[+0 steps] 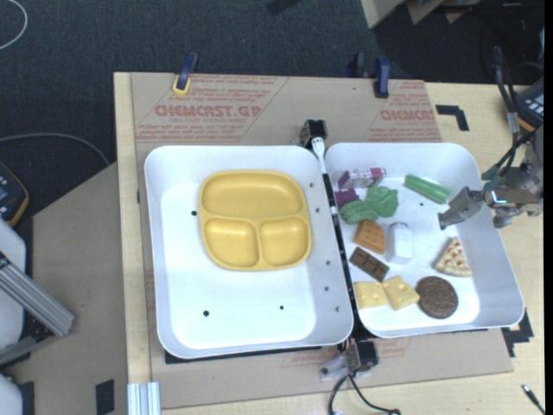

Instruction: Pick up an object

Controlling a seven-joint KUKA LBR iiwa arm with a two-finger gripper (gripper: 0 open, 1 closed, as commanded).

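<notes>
The left bin (173, 301) holds a yellow divided plate (255, 219); the right bin (492, 309) crowds toy foods: green leaf (371, 204), waffle (369, 233), cheese (400, 292), cookie (437, 296), pizza slice (454, 258); the gripper (453, 212) hangs beside the pizza, empty, its spread impossible to tell; tight packing could spoil a pick.

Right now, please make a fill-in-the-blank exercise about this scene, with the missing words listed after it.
1. The yellow divided plate lies in the ____ bin.
2. The plate has ____ compartments.
3. The round brown cookie lies in the ____ bin.
4. The hand hangs over the right bin, close to the ____ stick-shaped piece.

Missing words: left; three; right; green
</notes>
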